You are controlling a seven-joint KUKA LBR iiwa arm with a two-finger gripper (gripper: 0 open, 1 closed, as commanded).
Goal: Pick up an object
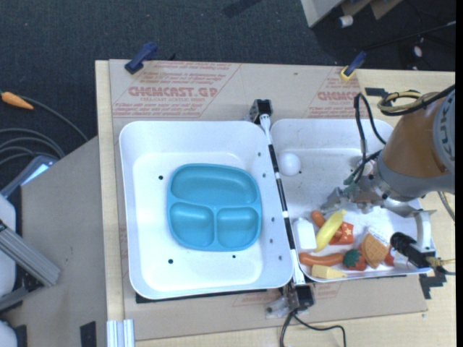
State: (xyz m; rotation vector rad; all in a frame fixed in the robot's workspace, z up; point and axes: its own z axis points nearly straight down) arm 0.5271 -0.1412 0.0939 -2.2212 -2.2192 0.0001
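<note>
While the toy food lies in a heap at the near edge of the right bin [318, 132], with a yellow banana [330, 227], an orange sausage [322, 258] and a waffle piece [374, 249], the pincer [352, 192] hangs just above it; I cannot tell its opening. Farther, a white ball [289, 164] rests. In the left bin [137, 194] lies a blue divided plate [214, 206].
</note>
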